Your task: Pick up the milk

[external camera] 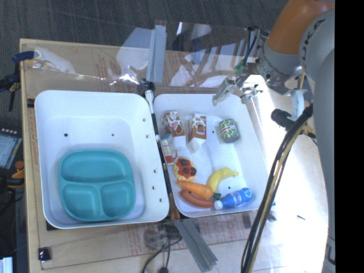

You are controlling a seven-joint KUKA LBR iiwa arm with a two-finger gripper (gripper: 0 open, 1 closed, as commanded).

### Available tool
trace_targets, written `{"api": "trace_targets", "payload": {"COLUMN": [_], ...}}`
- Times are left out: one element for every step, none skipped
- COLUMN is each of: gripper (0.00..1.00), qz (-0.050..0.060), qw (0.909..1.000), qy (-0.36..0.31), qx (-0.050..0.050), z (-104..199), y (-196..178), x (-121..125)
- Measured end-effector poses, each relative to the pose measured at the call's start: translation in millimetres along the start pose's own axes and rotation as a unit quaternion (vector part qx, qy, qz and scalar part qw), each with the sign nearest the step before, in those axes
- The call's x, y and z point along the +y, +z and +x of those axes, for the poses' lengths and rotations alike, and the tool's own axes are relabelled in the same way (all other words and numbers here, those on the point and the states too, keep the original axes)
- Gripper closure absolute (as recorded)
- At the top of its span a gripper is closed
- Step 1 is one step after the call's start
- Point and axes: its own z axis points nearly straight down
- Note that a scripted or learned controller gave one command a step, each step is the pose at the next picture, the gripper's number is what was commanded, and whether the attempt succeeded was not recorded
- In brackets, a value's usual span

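Two shallow white bins side by side on the desk (68,61). In the left bin (51,112), a teal divided tray (98,184) toward the near left corner. In the right bin (257,152), a cluster of toy food: two small brown-and-white milk cartons side by side near the far left part, one (173,123) just beside the other (197,127). A green can (228,130) to their right, apart from them. A small bottle-like item (168,148) against the left wall (too blurred to name). Nearer the front, a pizza slice (185,168), then a carrot (195,188) and a sausage (194,198) lying almost touching, a banana (222,177) beside them, a blue bottle (234,198) at the near right.

Pincer (238,90) poised over the far right rim of the right bin, fingers spread, nothing between them; well apart from both milk cartons. Grey arm with orange band (293,13) reaching in from the right, black cable (273,169) hanging along the bin's right side.
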Motion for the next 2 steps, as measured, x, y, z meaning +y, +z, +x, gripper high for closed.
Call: {"api": "trace_targets", "payload": {"gripper": [0.0, 1.0], "qz": [0.0, 0.001], "qw": [0.9994, 0.9993], "qy": [-0.035, -0.037], "qx": [0.0, 0.0], "z": [28.2, 29.2], "y": [174.0, 165.3], "x": [20.2, 20.0]}}
